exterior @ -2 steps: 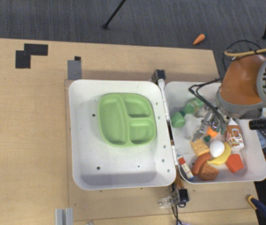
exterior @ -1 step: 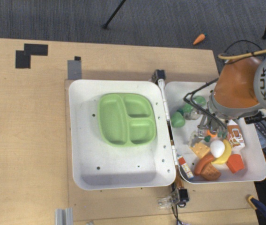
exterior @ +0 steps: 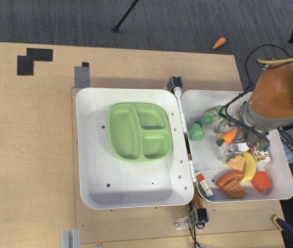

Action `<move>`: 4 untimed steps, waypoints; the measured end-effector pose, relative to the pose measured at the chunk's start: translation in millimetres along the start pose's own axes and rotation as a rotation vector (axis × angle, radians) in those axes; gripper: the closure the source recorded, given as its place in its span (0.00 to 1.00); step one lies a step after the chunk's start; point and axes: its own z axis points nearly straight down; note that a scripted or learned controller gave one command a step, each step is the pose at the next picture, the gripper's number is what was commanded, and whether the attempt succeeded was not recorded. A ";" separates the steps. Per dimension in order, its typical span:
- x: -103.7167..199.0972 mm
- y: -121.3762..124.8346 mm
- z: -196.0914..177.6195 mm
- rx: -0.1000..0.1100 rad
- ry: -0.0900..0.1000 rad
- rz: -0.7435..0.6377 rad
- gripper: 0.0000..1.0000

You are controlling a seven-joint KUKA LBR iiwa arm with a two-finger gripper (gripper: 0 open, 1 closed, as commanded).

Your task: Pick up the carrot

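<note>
You can see two white bins side by side on the worktop (exterior: 28, 154). The left bin (exterior: 92, 190) holds a green plate (exterior: 139, 130) with three sections. The right bin (exterior: 280, 187) is full of toy food.

The arm (exterior: 278, 94) comes in from the right and hangs over the right bin. Its tool (exterior: 239, 148) points down into the pile of food. You cannot tell if the tool is apart or together, because the food and the wrist crowd around it.

The carrot (exterior: 229, 136) is a small orange piece in the right bin, just beside the tool on its left. You cannot tell if the tool touches it.

A banana (exterior: 248, 167) lies just below the tool. Next to it sit an orange block (exterior: 261, 182) and a red-brown piece (exterior: 231, 184). Two green pieces (exterior: 195, 132) rest near the bin's left wall.

Another little orange thing (exterior: 218, 43) lies on the grey floor (exterior: 59, 9), well apart from the bins.
</note>
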 end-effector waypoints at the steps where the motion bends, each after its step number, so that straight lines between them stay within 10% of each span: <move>1: -52.0 16.1 -0.4 0.002 0.024 -0.180 0.00; 3: -8.8 -12.0 0.3 0.000 0.000 -0.973 0.00; 4: -41.6 3.6 1.2 -0.002 0.001 -0.720 0.00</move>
